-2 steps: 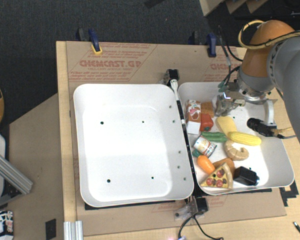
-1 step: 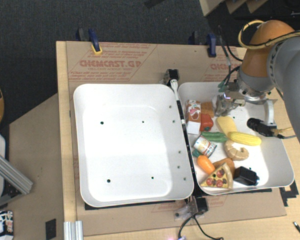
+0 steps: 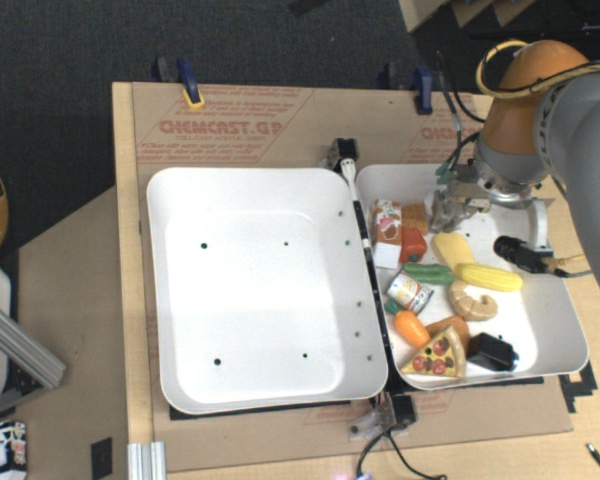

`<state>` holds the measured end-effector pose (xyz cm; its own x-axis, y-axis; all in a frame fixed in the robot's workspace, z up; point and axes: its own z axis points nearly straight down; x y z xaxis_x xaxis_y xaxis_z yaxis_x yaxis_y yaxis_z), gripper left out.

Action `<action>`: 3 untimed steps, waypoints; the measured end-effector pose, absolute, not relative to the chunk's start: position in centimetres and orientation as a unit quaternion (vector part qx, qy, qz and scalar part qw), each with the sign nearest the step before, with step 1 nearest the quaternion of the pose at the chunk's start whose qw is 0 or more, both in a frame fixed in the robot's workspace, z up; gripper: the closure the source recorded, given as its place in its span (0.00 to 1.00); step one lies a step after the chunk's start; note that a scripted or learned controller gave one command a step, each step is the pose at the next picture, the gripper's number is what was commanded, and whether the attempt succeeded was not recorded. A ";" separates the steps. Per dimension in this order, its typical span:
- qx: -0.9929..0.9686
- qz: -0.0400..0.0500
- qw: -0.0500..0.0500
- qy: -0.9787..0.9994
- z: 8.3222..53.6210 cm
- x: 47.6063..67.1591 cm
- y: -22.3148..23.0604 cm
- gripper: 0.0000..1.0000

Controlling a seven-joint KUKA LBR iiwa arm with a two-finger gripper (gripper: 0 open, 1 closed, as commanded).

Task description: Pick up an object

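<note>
Pincer | right bin | yellow block just below

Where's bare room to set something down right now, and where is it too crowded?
The left bin offers a bare white floor from wall to wall. In the right bin, bare floor shows along the right wall past the corn, and in the far corner near the gripper. Its middle and near end are crowded: can, carrot, pizza slice.
</note>
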<state>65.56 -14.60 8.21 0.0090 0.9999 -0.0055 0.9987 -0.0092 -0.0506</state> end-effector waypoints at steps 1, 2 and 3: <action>-0.710 0.020 0.016 -0.704 8.2 65.6 -14.6 1.00; -0.710 0.020 0.016 -0.704 8.2 65.6 -14.5 1.00; -0.710 0.020 0.016 -0.704 8.2 65.6 -14.5 1.00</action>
